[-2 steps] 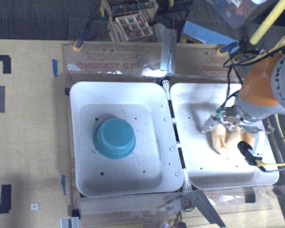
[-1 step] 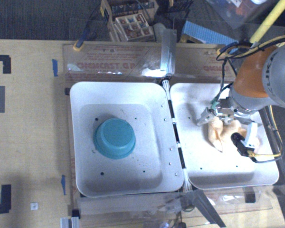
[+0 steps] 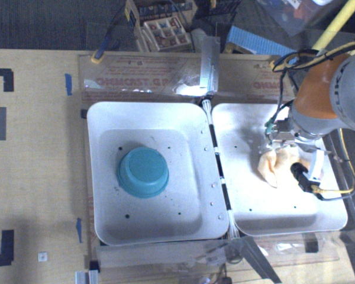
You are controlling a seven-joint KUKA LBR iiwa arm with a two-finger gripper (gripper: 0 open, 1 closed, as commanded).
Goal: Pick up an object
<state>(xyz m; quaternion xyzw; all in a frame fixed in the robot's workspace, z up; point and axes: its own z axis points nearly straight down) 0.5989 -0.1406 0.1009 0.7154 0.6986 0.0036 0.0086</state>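
Left bin (image 3: pixel 100 129) holds a teal bowl (image 3: pixel 143 171), upside down. Right bin (image 3: pixel 242 206) holds a crumpled tan cloth (image 3: pixel 275 165), gripper (image 3: pixel 282 142) on it; grip state unclear.

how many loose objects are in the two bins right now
2. A teal bowl sits upside down in the left bin. A crumpled beige cloth lies in the right bin, right under the gripper. The arm covers part of that bin, so something else may be hidden.
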